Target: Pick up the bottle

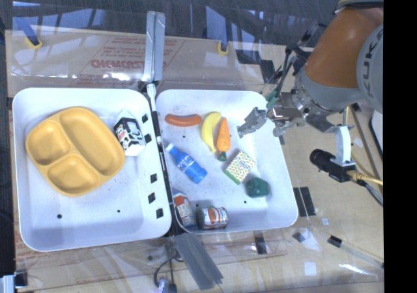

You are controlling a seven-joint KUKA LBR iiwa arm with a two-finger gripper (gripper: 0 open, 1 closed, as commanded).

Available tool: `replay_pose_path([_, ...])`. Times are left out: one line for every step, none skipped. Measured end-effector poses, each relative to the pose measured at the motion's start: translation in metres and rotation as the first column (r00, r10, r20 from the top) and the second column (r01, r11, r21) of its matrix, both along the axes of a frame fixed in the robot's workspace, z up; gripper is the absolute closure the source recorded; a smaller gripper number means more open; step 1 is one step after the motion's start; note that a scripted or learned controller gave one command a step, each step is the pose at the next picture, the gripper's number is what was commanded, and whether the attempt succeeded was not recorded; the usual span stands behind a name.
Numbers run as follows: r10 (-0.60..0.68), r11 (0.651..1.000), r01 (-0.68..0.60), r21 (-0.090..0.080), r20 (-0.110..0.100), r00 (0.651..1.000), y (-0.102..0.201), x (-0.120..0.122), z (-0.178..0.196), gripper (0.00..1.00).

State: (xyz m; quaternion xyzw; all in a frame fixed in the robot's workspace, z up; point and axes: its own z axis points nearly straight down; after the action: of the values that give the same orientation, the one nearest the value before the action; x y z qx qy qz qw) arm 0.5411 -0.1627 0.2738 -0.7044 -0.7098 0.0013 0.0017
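A small blue bottle (186, 163) with a white cap lies on its side in the right bin (277, 210), near that bin's left wall. My gripper (268, 122) hovers over the right bin's upper right edge, well to the right of the bottle and beyond the banana and carrot. Its two grey fingers are spread apart with nothing between them, so it is open.
In the right bin lie a sausage (184, 119), a banana (210, 130), a carrot (223, 137), a patterned sponge (240, 166), a green lump (257, 187) and two cans (212, 217) at the front. The left bin (39, 233) holds a yellow divided plate (73, 150) and a small carton (130, 134).
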Motion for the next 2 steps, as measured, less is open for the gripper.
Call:
replay_pose_path([0.099, 0.995, -0.099, 0.001, -0.001, 0.995, 0.0583, -0.0248, -0.1771, 0.0])
replay_pose_path([0.102, 0.995, -0.102, 0.0, -0.002, 0.995, 0.0577, -0.0248, -0.1674, 1.0])
